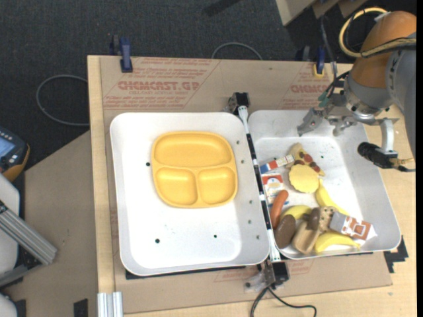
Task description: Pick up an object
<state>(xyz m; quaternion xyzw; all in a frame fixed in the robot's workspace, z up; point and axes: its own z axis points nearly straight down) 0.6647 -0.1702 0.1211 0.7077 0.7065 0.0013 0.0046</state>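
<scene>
The right bin [370, 177] holds a heap of toy food. In it lie a round yellow disc [304, 177], two bananas [328, 200] [332, 244], a red sausage [279, 205], a brown oval piece [285, 230], a small white, blue and red carton [269, 169] and an orange-and-white box [357, 228]. My gripper [325, 125] hangs over the bin's far edge, above and behind the heap. Its two fingers are spread open with nothing between them.
The left bin [132, 230] carries a yellow divided plate [195, 167]. A black clamp [239, 102] sits at the far end of the seam between the bins, and another [276, 273] at the near end. The arm's orange band [390, 32] rises at the upper right.
</scene>
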